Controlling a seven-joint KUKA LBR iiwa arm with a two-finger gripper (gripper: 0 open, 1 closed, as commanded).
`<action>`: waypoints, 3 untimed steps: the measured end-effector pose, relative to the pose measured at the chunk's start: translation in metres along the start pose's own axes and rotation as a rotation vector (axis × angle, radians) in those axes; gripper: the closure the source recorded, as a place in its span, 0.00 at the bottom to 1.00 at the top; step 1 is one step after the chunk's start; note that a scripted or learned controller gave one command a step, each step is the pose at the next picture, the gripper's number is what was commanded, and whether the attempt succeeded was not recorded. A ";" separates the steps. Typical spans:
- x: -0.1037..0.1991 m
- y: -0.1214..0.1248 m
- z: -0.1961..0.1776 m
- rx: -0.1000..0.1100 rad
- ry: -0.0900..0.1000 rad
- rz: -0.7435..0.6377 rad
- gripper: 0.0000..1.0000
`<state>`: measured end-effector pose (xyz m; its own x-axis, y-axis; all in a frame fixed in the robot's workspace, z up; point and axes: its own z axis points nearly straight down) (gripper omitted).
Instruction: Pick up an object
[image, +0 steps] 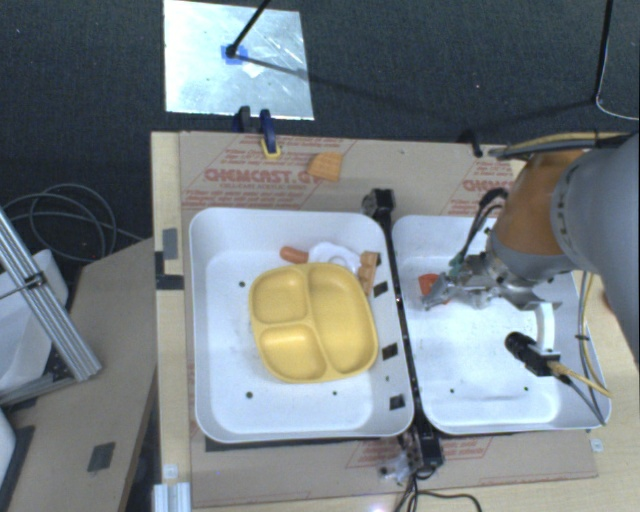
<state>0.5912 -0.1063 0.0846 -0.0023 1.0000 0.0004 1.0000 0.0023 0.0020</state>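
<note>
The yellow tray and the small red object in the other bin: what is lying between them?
In the camera view, between the yellow tray and the red object lie a small tan piece and the two bins' adjoining walls with black clips.

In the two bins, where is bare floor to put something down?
Left bin: a bare strip left of the yellow tray and a narrower one below it; small items crowd the tray's top edge. Right bin: bare lower floor; the gripper and a red object crowd its upper left.

Even overhead light, soft faint shadows; glare on foil sheet (238, 58); white bins (296, 330) bright; overall slightly soft focus.
</note>
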 end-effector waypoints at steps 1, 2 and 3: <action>0.000 0.000 0.000 0.000 0.000 0.000 0.00; 0.000 0.000 0.000 0.000 0.000 0.000 0.00; 0.000 0.000 0.000 0.000 0.000 0.000 0.00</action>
<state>0.5912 -0.1063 0.0846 -0.0023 1.0000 0.0004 1.0000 0.0023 0.0020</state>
